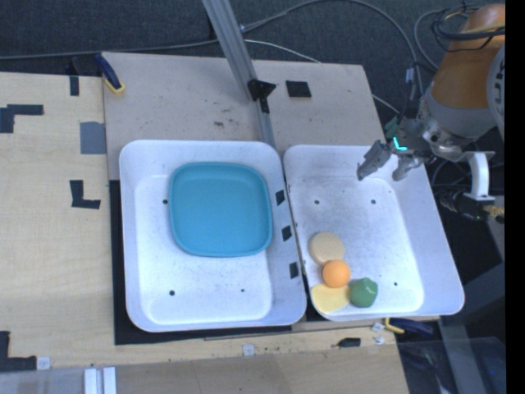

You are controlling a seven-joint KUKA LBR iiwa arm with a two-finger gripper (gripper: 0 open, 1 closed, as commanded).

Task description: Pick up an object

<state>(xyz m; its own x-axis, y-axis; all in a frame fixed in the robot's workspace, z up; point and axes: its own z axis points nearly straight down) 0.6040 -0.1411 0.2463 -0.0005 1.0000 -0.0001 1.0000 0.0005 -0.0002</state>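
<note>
- Your gripper (pixel 385 166) is hanging over the far edge of the right bin (pixel 426 220), its two fingers spread apart with nothing between them.
- You are seeing the arm (pixel 463 80) reaching in from the right, its orange band sitting above the wrist.
- The things you could pick are lying well apart from the gripper, bunched in the near left corner of the right bin.
- There, an orange ball (pixel 335 273) is sitting between a beige disc (pixel 326 246) on the far side and a yellow piece (pixel 329 300) on the near side; a green ball (pixel 362 291) is touching the yellow piece on its right.
- These pieces look roundish; you cannot tell a long axis or a heading for any of them.
- The left bin (pixel 143 245) is holding a blue square plate (pixel 220 208), lying flat toward its far side.
</note>
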